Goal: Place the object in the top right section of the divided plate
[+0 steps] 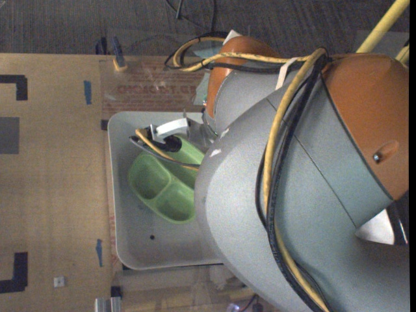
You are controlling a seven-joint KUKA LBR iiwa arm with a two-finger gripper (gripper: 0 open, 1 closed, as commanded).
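A green divided plate (160, 186) lies in the white bin (130, 239), its ridges splitting it into sections. The grey arm reaches in from the right and covers the plate's right part. The gripper (185, 142) hangs over the plate's upper edge, mostly hidden by the wrist and its bracket. No object shows between the fingers, and I cannot see a loose object on the plate's visible sections.
The large grey arm (286, 194) with orange bands fills the right half of the view and hides much of the bin. A tan bench surface (52, 174) with black marks and blue tape spreads to the left. A small dark speck (152, 237) lies on the bin floor.
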